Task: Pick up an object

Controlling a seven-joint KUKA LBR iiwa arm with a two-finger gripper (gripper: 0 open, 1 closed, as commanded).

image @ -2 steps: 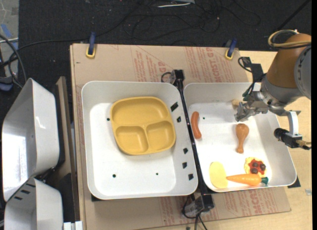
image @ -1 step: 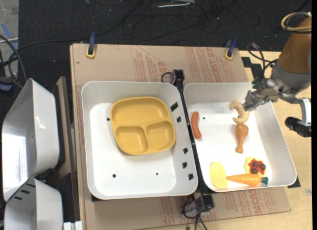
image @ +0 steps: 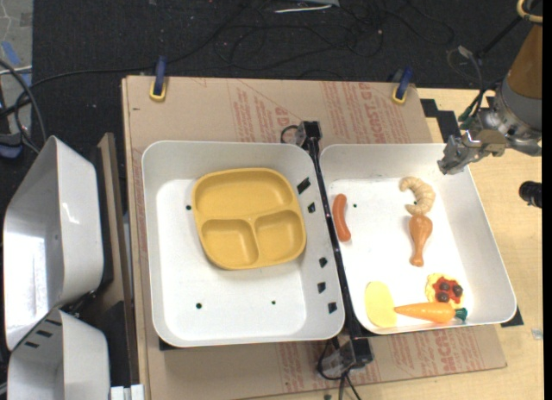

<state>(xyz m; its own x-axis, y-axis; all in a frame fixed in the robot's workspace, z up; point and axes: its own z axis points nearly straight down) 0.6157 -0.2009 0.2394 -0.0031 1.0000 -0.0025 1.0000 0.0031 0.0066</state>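
Drumstick below-left of my gripper, whose finger opening I cannot tell, looks light, stiff and smooth; I would take its thin shaft.

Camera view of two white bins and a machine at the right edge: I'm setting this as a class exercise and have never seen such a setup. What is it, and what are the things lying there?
One camera looks down at a slant on a bench. The grey machine at the right is a robot arm; its gripper hangs over the right bin's top right corner, with nothing seen between its fingers. Its job is to pick up an object. The left bin holds a yellow divided plate. The right bin holds toy food: a sausage, a croissant, a drumstick, a carrot, a pale yellow piece and a small pizza slice.
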